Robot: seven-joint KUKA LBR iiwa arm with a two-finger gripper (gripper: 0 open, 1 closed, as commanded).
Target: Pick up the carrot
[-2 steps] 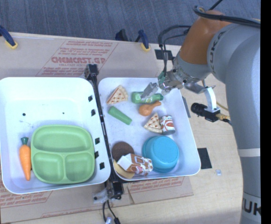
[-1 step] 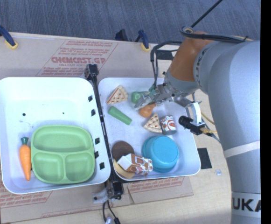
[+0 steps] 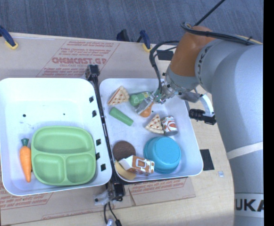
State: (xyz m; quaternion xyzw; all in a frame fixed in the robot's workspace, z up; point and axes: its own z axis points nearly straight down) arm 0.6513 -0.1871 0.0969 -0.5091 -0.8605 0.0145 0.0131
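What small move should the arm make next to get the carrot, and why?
Probably lift clear of the right bin and travel across to the left bin. The gripper sits low among the toy food at the right bin's top, while the carrot lies at the left bin's lower left, beside the green tray.

left bin (image 3: 9,93): carrot (image 3: 25,160) at lower left, tray (image 3: 63,155) just right
right bin (image 3: 193,140): bowl (image 3: 163,154) lower right

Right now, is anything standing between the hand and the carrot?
Yes. The hand is over the right bin; the carrot lies in the left bin, beyond the bins' adjoining walls and the green divided plate beside it.
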